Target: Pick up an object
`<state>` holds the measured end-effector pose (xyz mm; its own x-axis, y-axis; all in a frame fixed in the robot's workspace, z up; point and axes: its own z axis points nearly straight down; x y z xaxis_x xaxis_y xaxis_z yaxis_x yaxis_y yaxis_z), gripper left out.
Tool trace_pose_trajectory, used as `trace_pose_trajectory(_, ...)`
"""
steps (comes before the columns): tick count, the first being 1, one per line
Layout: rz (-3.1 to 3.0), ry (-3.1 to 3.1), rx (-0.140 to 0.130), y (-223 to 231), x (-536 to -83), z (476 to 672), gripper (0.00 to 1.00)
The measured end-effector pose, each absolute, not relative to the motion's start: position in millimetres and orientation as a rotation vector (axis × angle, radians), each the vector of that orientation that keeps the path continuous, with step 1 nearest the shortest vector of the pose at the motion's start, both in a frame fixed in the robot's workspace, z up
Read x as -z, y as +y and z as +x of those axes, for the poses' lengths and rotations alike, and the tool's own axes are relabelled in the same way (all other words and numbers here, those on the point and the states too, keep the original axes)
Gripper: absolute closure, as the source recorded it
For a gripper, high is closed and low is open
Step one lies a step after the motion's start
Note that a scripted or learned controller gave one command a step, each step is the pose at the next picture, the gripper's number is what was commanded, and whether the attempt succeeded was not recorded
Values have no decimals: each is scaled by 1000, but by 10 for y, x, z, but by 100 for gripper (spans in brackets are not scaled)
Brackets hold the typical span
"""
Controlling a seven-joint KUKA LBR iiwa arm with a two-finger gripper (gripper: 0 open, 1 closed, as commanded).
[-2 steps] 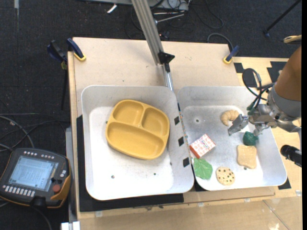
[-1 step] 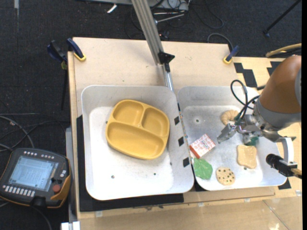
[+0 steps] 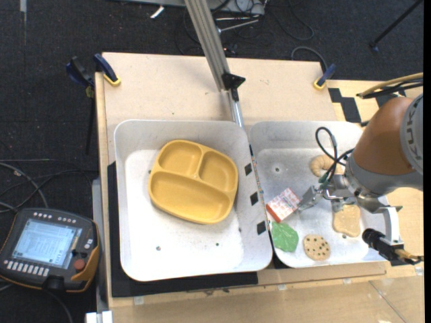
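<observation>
Fingers (image 3: pixel 312 198) beside a red-and-white packet (image 3: pixel 283 204), slightly tilted.

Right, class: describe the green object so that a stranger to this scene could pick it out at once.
Find the right-hand bin of the two white bins. Along its near edge, by the wall it shares with the other bin, lies the green object. Its neighbours are a red-and-white packet and a round speckled cookie; it alone is bright green.
</observation>
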<state>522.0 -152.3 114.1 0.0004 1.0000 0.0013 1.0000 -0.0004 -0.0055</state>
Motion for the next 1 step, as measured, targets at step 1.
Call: trace_pose_trajectory(1,-2222,-2222,1,-1526,-1270,5239,100)
